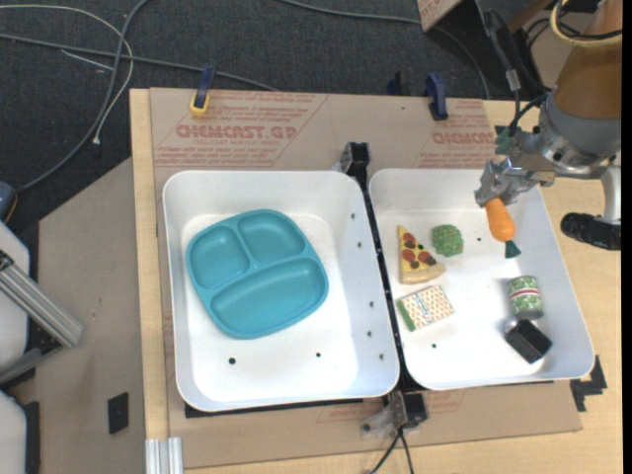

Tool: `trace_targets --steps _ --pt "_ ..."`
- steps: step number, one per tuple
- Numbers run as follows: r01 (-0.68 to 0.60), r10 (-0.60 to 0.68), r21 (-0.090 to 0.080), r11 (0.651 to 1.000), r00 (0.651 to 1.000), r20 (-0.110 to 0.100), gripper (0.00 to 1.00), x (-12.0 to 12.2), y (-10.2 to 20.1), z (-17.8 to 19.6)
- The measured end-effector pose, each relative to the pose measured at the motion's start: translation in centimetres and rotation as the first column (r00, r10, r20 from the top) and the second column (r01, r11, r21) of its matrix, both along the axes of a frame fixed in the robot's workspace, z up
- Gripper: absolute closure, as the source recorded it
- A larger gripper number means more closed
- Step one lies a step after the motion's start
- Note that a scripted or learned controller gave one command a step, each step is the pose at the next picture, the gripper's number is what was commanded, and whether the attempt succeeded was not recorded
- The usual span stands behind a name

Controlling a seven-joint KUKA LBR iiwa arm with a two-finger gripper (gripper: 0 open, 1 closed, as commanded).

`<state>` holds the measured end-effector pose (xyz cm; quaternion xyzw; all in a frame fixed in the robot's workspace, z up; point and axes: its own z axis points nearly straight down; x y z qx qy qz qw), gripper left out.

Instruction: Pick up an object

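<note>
A toy carrot (502, 222) is seen just below the gripper (497, 194) over the right bin (553, 294), long axis pointing downward; the jaws' state cannot be told.

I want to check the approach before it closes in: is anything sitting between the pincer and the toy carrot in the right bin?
Nothing visible does. The pincer hangs right over the toy carrot at its upper end, with no other object between them. The broccoli lies off to the side.
</note>
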<state>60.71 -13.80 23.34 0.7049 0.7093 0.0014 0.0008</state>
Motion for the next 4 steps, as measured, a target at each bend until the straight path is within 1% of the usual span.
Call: trace_targets --steps 1,2,4 --pt "0.002 -0.002 0.0 1.0 1.0 -0.001 1.0 1.2 5.1 0.9" --pt "0.001 -0.001 0.0 1.0 1.0 -0.001 1.0 2.7 10.0 -0.3" --pt "0.001 -0.001 0.001 1.0 1.0 0.0 1.0 5.6 22.1 -0.5"
